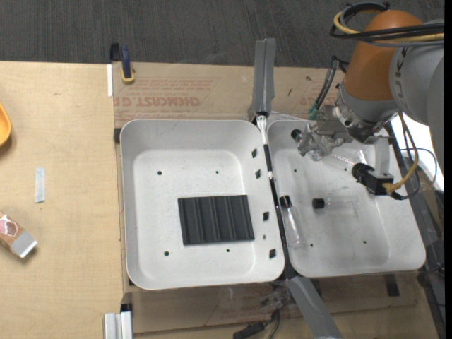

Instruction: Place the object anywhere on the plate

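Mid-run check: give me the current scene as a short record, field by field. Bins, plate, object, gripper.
left bin: holds a dark ribbed plate, lying flat near its middle
right bin: holds a small clear object with a black cap, lying on the floor
object on plate: no, still in the other bin
gripper: over the right bin's far left corner, apart from the object
gripper fingers: cannot tell

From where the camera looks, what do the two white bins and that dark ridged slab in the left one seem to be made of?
The left bin and right bin look like thin moulded plastic, white with a slight sheen: rounded corners and soft glare suggest it. The dark ridged slab looks matte, perhaps rubber or plastic; its parallel grooves reflect almost nothing, so I cannot be sure.
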Robot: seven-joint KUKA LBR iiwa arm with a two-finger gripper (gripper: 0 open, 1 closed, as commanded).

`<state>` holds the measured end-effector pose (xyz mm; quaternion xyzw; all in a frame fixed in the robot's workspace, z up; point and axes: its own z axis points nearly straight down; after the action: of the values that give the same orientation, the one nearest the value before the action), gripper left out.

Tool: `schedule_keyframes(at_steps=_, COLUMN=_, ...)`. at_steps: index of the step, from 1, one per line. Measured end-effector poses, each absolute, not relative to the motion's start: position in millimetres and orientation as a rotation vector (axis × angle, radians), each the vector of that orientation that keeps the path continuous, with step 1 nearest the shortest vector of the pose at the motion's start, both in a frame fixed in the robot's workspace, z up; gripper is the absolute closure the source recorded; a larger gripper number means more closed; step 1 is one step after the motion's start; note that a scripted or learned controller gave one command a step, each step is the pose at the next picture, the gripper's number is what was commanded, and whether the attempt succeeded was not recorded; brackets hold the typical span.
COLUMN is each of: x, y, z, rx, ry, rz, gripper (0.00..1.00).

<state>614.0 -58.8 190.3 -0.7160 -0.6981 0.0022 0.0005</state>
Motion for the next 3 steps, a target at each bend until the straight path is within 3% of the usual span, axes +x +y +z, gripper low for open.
schedule_keyframes(at_steps=1, x=572.8, y=-5.0, z=235.2, rx=-2.680, ry=-1.638, rz=0.007, gripper=1.00)
schedule_keyframes(at_steps=2, x=543.4, y=56.1, z=242.5, rx=-2.864, ry=-1.289, rz=0.010, gripper=1.00)
schedule_keyframes(at_steps=3, x=492.8, y=130.2, z=247.7, rx=-2.908, ry=-1.189, rz=0.010, gripper=1.00)
